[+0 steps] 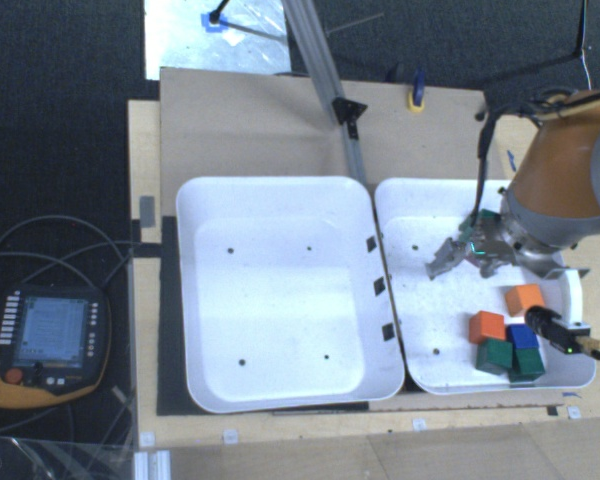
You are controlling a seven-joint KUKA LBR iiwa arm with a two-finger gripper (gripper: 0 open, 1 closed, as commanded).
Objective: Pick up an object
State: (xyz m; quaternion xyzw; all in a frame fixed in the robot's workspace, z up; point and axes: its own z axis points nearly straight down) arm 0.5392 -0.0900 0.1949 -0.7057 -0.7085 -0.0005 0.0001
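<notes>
Reaching in from the right, the tool [458,257] hangs over the middle of the right bin [416,366], its fingers slightly spread with nothing between them. Near and to its right lie the blocks: an orange block [524,298], another orange block [486,325], a blue block [523,336] and two green blocks [497,354], clustered in the bin's near right corner.

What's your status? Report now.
End effector over right bin, holding nothing. Blocks clustered in bin's near right corner, untouched. Path unobstructed.
</notes>
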